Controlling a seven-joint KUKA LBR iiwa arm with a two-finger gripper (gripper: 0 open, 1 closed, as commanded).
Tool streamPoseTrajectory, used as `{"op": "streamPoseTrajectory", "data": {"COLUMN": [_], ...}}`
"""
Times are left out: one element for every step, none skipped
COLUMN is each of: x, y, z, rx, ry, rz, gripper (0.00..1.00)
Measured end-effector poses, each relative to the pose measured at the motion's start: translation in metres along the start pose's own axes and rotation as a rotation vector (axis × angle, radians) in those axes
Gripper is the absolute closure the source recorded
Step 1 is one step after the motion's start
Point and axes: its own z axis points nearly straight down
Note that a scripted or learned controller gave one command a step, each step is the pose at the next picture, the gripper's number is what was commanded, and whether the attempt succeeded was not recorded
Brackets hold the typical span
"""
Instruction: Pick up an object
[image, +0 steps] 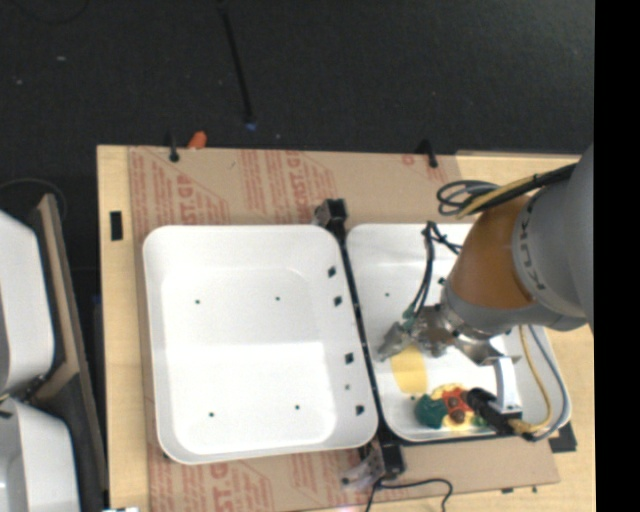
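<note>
My gripper hangs low over the right bin, near its left wall. A pale yellow block lies directly below and in front of the gripper, touching or nearly touching it. Further toward the bin's front edge sit a dark green object and a small red and orange object side by side. The grey arm with its orange band covers the right half of this bin and hides whatever lies beneath it.
The left bin stands beside the right one, split from it by a black-clipped divider. Both rest on a cardboard sheet over the bench. White trays stand off the bench at far left.
</note>
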Motion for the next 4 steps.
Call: {"op": "streamPoseTrajectory", "data": {"x": [-0.008,0.002,-0.007,-0.008], "y": [-0.009,-0.015,-0.028,-0.027], "z": [0.0,0.0,0.0,-0.011], "rx": [0.0,0.0,0.0,-0.002], "ry": [0.0,0.0,0.0,0.0], "rz": [0.0,0.0,0.001,0.001], "gripper": [0.0,0.0,0.0,1.0]}}
